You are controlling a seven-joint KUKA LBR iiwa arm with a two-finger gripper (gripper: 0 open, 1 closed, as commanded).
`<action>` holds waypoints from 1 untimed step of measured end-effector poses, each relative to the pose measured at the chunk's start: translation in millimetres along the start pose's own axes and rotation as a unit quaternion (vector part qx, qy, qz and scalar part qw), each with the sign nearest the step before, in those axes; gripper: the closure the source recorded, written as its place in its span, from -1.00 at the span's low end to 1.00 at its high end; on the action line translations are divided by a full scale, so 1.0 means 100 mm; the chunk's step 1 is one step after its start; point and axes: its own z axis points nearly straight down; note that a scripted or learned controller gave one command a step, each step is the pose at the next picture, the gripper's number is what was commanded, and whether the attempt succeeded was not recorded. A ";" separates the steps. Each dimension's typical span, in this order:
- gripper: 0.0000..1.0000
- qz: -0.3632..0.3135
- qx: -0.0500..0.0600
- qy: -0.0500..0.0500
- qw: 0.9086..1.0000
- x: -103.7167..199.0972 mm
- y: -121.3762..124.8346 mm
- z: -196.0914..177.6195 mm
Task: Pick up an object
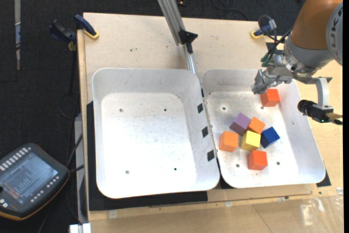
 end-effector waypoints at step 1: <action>1.00 -0.001 0.001 0.000 1.000 0.00 0.02 -0.37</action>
